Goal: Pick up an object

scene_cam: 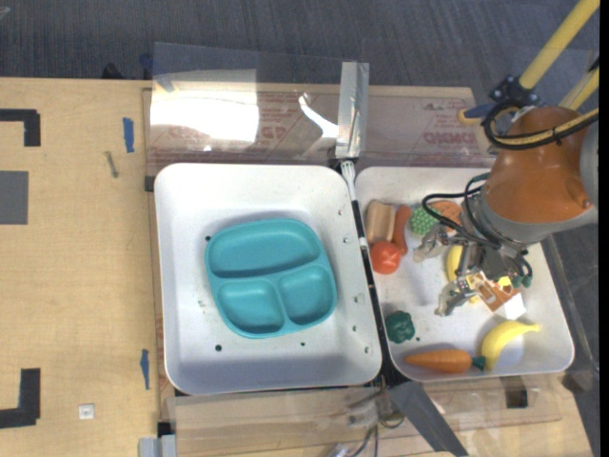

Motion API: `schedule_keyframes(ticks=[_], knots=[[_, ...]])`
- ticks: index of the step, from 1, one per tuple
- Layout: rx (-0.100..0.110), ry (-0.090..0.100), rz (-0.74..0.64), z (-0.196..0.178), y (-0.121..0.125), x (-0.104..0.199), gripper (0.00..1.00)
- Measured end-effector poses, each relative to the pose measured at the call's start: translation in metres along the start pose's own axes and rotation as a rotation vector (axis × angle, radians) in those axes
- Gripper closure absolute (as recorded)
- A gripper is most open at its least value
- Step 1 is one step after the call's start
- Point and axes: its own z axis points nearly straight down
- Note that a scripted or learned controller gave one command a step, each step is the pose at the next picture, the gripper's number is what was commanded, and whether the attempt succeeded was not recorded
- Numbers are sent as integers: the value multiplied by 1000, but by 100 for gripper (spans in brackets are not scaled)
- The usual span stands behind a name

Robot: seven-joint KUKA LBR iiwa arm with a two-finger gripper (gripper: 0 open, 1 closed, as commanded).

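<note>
Item: right bin (557,346), white, shallow, holding play food. Contents, listed from the divider outward: wooden block (382,221), upright near the far wall; red tomato (385,257) just below it; dark green piece (400,327) (possibly broccoli, too small to be certain); orange carrot (440,360) lying along the near wall; yellow banana (507,337) at the near right corner.

Item: left bin (181,274), white, bearing a teal divided plate (272,276) at its middle.

Item: gripper (468,276), hanging from the orange-banded wrist over the middle of the right bin. Whether its fingers are apart or together cannot be told; metal parts, cabling and a small orange-and-white piece below the wrist blur together there.

Position of candidate objects relative to gripper: banana nearest, just beside and toward the near edge; carrot a little further, near-left; tomato and block well to the left, toward the divider.

Handling note: nothing is visibly held, so the pick appears yet to be made. The banana looks the fairest choice: it lies apart from its neighbours. Descend squarely over its middle, jaws across the narrow width, clear of the bin wall.
</note>
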Motion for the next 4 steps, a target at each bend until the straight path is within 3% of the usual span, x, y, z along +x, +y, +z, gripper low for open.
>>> schedule_keyframes(ticks=[1,2,3,4], knots=[[1,-5,66,29,-30,-43,0],[3,-6,-56,30,-78,-51,0],[6,-16,-55,17,-77,-54,100],[1,-12,213,-105,10,-68,100]])
